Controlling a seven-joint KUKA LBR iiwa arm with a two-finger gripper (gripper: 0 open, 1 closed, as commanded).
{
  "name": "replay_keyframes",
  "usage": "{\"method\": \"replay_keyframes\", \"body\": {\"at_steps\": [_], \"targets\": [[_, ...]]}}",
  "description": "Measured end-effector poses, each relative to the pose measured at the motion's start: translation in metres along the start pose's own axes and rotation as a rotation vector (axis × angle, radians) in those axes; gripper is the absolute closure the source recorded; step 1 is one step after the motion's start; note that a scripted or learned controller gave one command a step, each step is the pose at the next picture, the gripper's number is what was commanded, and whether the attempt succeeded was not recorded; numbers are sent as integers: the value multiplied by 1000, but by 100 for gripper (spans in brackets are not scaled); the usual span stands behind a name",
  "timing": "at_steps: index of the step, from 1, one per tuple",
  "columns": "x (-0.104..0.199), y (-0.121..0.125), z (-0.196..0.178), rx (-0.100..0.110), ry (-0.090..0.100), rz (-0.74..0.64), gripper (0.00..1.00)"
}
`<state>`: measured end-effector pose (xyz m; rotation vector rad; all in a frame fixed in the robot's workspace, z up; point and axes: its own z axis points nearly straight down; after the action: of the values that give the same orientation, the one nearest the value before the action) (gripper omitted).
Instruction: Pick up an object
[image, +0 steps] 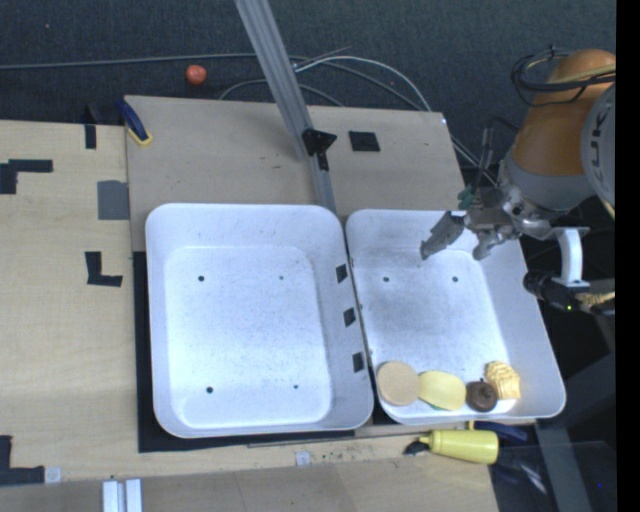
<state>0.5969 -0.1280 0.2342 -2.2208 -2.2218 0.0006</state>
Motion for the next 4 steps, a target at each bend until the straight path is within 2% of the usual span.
{"method": "replay_keyframes", "body": {"at_steps": [1, 2, 3, 4], "targets": [[31, -39, 24, 3, 1, -1, 0], [24, -82, -28, -4, 0, 1, 0], [54, 1, -9, 1, 1, -3, 0], [67, -52, 19, 4, 1, 0, 0]]}}
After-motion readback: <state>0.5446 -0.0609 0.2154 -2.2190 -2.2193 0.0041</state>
